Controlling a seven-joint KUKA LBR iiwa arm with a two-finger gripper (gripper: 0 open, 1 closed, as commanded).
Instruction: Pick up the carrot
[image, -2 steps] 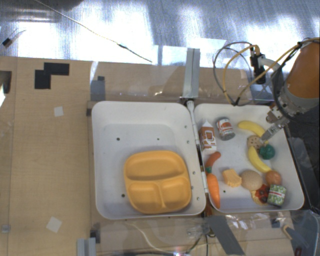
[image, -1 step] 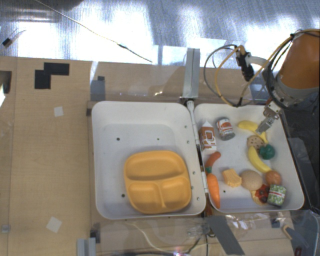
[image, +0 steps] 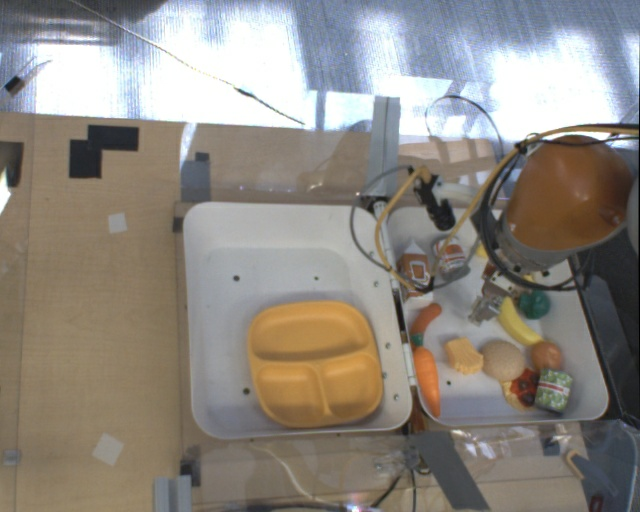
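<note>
Carrot (image: 427, 380) is lying nearest, along the left wall of the right bin (image: 596, 385) at its front corner, tip pointing forward; likely a light, rigid, slick plastic toy, so I'd be pinching across the thick middle, not the tapered tip. Further back, the arm is hanging over the right bin's far half, gripper (image: 487, 303) pointing down beside the banana (image: 517, 322), well apart from the carrot, with nothing visible between its fingers; spread or pressed together, I cannot tell.

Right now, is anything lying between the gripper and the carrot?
Partly. The gripper hovers up-right of the carrot; the yellow cheese wedge and a reddish sausage-shaped piece flank the line between them. The carrot's top is uncovered.
</note>
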